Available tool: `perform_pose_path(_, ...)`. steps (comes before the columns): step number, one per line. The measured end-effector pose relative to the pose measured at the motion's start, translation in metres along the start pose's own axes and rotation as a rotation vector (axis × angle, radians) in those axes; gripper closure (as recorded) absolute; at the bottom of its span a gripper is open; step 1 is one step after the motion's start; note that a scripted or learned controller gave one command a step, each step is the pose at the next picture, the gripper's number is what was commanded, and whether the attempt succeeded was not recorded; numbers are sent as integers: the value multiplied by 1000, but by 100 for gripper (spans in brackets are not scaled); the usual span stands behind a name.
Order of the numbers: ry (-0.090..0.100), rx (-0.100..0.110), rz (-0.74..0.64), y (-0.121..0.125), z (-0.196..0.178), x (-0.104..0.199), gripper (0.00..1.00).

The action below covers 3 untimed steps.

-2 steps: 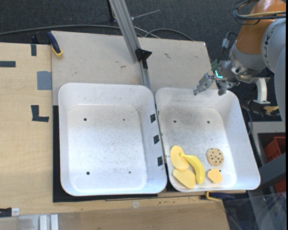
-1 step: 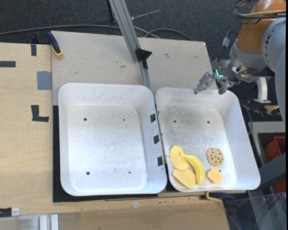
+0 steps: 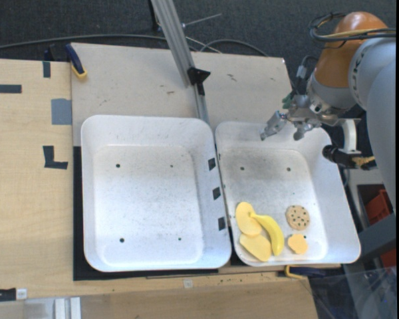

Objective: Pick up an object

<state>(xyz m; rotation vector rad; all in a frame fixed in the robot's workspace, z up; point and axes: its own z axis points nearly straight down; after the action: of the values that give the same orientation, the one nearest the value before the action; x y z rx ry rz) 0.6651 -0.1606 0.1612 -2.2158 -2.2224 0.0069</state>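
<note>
Gripper (image 3: pixel 281 130) fingers spread apart, nothing between them, hovering over the far edge of the right bin (image 3: pixel 332 178). Objects all sit well apart from it, clustered at that bin's near end: banana (image 3: pixel 271 231) lying across yellow pieces (image 3: pixel 251 234), cookie (image 3: pixel 297 216) just beside, small orange piece (image 3: pixel 297 244) below the cookie. Left bin (image 3: pixel 146 191) alongside.

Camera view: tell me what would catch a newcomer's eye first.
The yellow banana among pale food pieces and a speckled cookie at the near end of the right bin. Next, the arm's orange band at upper right, its gripper over that bin's far edge.
</note>
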Motion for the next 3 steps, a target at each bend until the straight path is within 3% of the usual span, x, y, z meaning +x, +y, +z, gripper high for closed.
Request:
perform_pose_path(1,1,3,1,4,62,-2,0)
perform_pose_path(2,-1,1,1,4,72,-2,0)
perform_pose_path(3,-2,0,0,4,62,-2,100)
